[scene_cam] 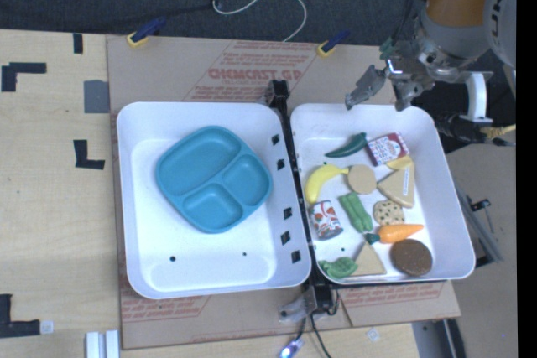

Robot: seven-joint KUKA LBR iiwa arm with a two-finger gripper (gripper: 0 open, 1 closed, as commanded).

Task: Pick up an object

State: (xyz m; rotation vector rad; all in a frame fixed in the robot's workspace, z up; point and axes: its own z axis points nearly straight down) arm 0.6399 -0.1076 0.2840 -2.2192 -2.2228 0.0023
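Observation:
My gripper (379, 96) hangs open above the far edge of the right bin (449, 205), with nothing between its fingers (361, 90). Several toy foods lie in that bin below it. A green pepper (346, 147) and a red packet (386, 149) are nearest the gripper. Further forward are a yellow banana (323, 178), a tan round biscuit (362, 179), a cheese wedge (401, 182), a green pea pod (357, 212), a small can (325, 220), a carrot (396, 233) and a brown cookie (411, 257).
The left bin (138, 205) holds a blue divided plate (214, 178). A black hinge strip (289, 180) runs between the bins. Both sit on a cardboard sheet (243, 67), and a white cable (252, 4) loops behind it.

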